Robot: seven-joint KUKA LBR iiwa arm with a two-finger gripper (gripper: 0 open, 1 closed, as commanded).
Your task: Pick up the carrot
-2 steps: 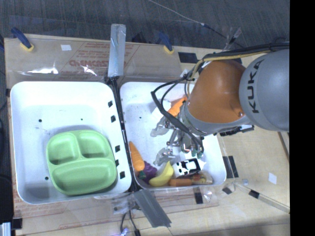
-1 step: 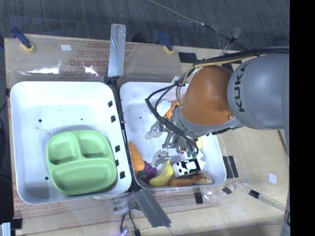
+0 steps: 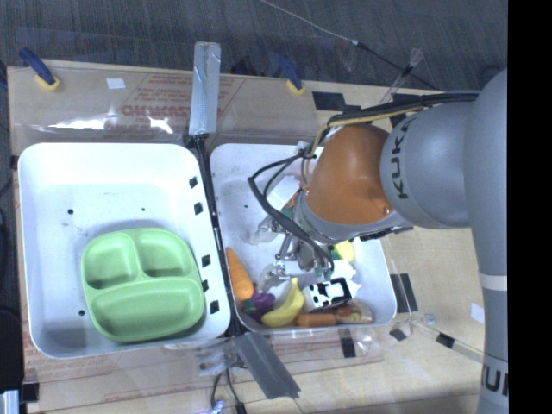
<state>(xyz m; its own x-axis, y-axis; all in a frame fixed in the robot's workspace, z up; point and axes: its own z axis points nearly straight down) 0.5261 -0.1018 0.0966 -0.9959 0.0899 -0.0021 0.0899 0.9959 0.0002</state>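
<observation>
Claw (image 3: 293, 264) low in right bin (image 3: 226, 179), near carrot (image 3: 239, 273), banana (image 3: 286, 307)

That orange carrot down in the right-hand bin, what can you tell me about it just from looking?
The carrot is a small orange toy-like piece, smooth and plastic-looking, tapered, lying flat along the left wall of the right bin, narrow end pointing up the picture. Its lower, thicker end meets a purple piece and sits close to the banana. The claw hangs to its right, apart from it, so nothing grips it.
</observation>
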